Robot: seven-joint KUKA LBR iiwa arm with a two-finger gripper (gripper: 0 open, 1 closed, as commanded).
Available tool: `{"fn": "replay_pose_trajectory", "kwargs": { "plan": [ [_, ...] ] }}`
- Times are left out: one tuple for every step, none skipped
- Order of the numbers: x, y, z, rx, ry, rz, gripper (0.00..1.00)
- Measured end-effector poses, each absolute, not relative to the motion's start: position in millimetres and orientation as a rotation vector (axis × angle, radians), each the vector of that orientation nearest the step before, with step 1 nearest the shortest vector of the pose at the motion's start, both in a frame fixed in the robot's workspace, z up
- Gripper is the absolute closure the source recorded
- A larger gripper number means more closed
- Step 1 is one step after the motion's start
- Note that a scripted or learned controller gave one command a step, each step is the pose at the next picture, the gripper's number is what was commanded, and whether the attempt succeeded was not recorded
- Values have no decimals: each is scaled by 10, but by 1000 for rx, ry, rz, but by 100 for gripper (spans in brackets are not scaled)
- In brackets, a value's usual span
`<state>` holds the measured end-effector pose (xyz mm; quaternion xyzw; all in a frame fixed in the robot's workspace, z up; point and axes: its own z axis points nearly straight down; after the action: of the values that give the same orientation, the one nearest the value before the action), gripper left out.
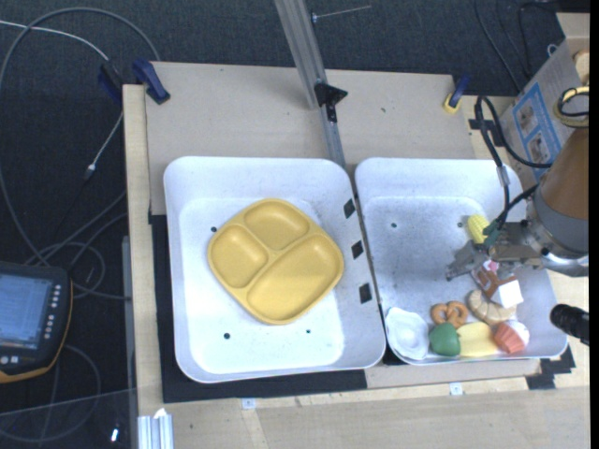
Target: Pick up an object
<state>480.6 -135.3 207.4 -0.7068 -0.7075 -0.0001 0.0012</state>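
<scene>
Yellow tray (275, 260), no readable writing.

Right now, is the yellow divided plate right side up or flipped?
Right side up: the yellow plate shows its three hollow compartments facing the camera, flat in the left bin.

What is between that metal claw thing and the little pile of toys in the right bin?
Nothing visible stands between them. The end effector sits low in the right bin, right at the upper edge of the toy pile crowded in the near corner. Toys lie packed together, so neighbours may crowd any single pick.
</scene>
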Motion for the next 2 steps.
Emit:
{"fn": "replay_pose_trajectory", "kwargs": {
  "plan": [
    [4807, -1353, 2073, -2220, -2221, -1, 0],
    [4819, -1296, 1456, -2215, -2216, 5, 0]
  ]
}}
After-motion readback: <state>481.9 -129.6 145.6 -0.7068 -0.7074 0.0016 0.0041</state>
